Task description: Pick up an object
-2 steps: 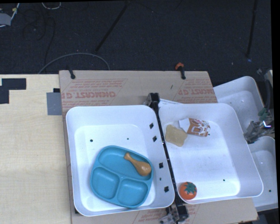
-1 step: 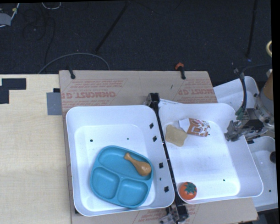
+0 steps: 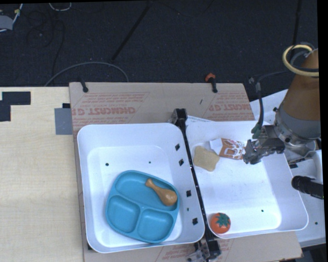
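Left bin [image 3: 95, 157]: a shallow white tray at centre-left of the frame, holding a blue plastic plate with three compartments [image 3: 140, 215].
On the plate: a tan toy drumstick [image 3: 162, 192] lying across the upper right compartment, its long axis slanting from upper left down to lower right.
Right bin [image 3: 274, 210]: a second white tray at centre-right, with a pale beige sponge-like block [image 3: 205, 158] near its upper left corner.
Beside the block: a small brown-and-white printed packet [image 3: 229, 148], just to the block's right.
Lower edge of the right bin: a small orange-red toy tomato with a green top [image 3: 221, 222].
Gripper [image 3: 252, 153]: the dark two-finger tool hangs low at the packet's right edge; whether the fingers are parted or closed, I can't tell.
Key relation: the packet lies immediately left of the gripper, nearest of all the objects; the block sits further left.
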Robot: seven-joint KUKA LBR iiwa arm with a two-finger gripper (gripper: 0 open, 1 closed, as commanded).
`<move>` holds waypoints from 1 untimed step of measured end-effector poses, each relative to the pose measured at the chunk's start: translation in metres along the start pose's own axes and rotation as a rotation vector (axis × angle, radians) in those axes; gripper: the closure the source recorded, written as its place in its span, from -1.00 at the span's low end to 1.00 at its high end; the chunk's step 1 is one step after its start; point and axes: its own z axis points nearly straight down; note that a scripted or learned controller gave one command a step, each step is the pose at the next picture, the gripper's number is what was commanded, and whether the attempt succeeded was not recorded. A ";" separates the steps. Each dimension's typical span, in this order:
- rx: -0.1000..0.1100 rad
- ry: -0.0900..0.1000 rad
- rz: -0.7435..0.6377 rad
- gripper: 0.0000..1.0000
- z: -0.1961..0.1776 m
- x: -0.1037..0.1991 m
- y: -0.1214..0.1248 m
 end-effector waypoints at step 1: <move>0.001 -0.001 0.002 1.00 0.017 0.051 0.022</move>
